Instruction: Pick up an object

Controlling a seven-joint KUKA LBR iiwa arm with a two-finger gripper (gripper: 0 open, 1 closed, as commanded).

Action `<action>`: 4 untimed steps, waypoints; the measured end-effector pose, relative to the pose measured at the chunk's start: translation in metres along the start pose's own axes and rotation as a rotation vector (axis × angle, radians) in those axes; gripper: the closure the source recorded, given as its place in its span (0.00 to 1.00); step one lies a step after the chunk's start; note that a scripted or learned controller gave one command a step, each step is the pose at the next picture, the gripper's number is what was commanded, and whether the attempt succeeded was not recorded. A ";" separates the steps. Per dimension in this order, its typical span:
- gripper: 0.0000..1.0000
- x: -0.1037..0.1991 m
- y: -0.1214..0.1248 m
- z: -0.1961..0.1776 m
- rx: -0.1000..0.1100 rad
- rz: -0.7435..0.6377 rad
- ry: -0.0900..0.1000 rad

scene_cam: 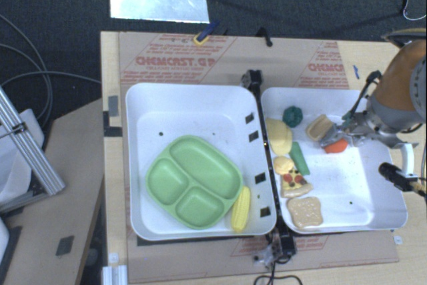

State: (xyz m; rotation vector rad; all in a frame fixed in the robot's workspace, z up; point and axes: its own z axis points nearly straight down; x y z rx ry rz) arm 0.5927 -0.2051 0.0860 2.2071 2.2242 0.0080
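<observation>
My gripper (333,138) is low in the right bin (373,210), near its far right part. It sits right over a small orange-red piece (337,147) and next to a tan bread-like piece (318,126). Whether the orange-red piece is between its tips is hidden from this angle. To the left lie a dark green lump (292,116), a pale yellow piece (279,135), a green stick (299,159), a pizza slice (292,178) and a slice of toast (306,211).
The left bin (200,103) holds a green divided plate (193,180) and a yellow corn cob (241,207) at its front right. The grey arm with its orange band (403,87) comes in from the right. A black divider (263,157) runs between the bins.
</observation>
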 end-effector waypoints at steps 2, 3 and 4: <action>1.00 0.046 0.009 -0.010 0.005 0.000 0.001; 1.00 0.110 0.024 -0.139 -0.007 -0.004 0.003; 1.00 0.164 -0.003 -0.136 0.009 -0.001 0.005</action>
